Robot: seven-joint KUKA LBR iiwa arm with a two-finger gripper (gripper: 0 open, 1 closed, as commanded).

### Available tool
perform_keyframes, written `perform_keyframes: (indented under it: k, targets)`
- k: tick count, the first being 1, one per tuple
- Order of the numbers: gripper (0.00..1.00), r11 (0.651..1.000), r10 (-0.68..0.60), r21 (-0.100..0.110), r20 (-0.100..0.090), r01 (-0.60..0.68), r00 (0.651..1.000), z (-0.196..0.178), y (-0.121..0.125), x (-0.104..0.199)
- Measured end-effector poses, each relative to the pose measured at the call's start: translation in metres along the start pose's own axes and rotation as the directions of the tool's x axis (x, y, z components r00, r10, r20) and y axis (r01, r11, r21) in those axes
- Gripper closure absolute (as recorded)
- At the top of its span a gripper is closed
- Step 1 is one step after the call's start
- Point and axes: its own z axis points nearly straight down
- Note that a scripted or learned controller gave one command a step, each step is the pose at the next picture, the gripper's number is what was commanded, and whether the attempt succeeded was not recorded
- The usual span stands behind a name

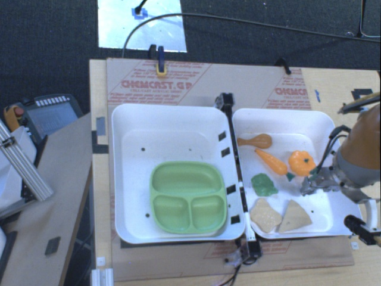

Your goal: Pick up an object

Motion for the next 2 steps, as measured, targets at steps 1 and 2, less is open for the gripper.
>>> perform_keyframes:
  k: [1, 2]
  targets:
    - [1.0, 1.0, -0.001, -0.004, 0.002, 0.001, 1.0, -0.064, 0.003, -0.003]
    - [1.0, 1.0, -0.003, -0.003, 0.002, 0.003, 1.0, -0.119, -0.001, 0.005]
